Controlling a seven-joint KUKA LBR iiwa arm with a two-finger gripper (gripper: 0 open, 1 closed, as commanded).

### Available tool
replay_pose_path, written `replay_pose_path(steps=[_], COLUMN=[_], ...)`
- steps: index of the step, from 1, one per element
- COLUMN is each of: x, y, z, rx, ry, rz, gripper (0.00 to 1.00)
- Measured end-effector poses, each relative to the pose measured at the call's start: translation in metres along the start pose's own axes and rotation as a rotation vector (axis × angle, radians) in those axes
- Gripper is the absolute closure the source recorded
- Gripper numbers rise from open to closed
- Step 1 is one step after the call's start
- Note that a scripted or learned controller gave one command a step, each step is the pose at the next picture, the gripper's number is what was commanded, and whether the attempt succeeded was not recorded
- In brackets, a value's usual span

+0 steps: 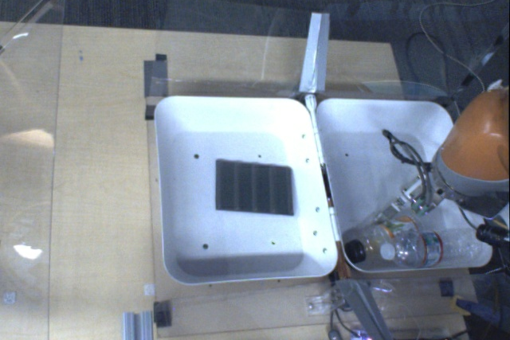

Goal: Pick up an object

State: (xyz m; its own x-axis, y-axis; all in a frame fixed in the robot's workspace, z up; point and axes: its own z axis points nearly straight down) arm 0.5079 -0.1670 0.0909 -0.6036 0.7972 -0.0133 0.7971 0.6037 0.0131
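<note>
A clear plastic bottle (418, 248) with a dark cap lies on its side along the near wall of the right bin (358, 163). A dark ribbed rectangular block (255, 187) lies flat in the middle of the left bin (183, 131). My gripper (398, 215) reaches down into the right bin from the right, just above and behind the bottle's neck end. The arm's orange band (478, 143) hangs over the bin's right side. Glare and the bottle's clear plastic blur the gripper's tip.
A black cable (402, 149) loops from the wrist across the right bin's floor. A grey metal post (315, 52) stands behind the divide between the bins. Clear panels and the wooden bench top lie to the left.
</note>
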Motion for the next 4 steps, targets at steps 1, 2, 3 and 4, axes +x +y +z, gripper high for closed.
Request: replay_pose_path(steps=[1,2,3,4], x=[-0.002,-0.002,0.063,0.061], y=[0.004,0.003,0.032,0.036], z=[-0.012,-0.012,0.000,-0.013], rx=[-0.008,-0.008,-0.002,-0.011], ry=[-0.006,-0.006,0.001,-0.005], rz=[0.001,0.001,-0.021,-0.022], gripper=[1.00,0.00,0.00,1.00])
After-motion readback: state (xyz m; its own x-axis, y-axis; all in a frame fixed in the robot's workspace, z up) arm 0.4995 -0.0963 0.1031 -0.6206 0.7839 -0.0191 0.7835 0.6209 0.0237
